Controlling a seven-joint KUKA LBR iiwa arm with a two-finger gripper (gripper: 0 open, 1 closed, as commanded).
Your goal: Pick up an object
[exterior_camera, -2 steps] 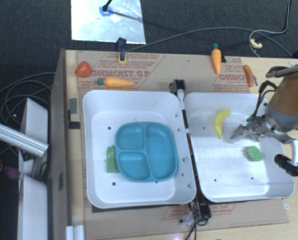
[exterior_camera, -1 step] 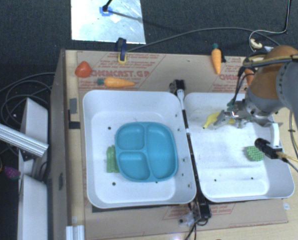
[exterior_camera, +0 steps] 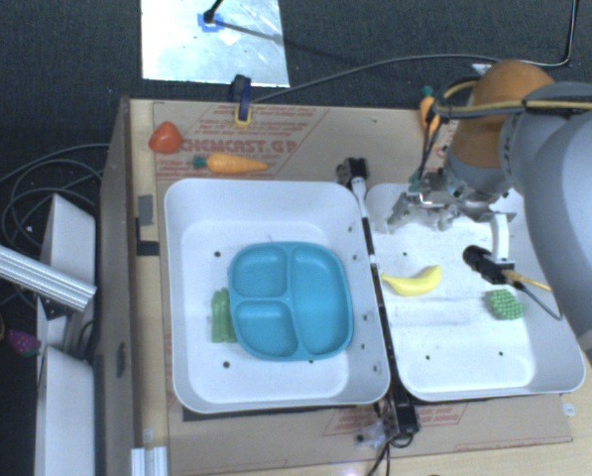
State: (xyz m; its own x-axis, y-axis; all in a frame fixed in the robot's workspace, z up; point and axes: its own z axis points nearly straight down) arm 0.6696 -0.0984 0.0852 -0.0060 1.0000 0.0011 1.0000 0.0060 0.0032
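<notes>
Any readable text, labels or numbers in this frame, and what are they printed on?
"CHEMCAST GP" or close to it, in red, the last letters uncertain: on the brown board behind the white bins.
More red print on the same board at its front edge: too small and blurred to read.

High slanted view (2 bins (exterior_camera: 276,385)).

Only readable bit is faded red print on the cardboard sheet (exterior_camera: 276,132) behind the bins, something like "CHEMCAST GP", rest too blurry.
</notes>
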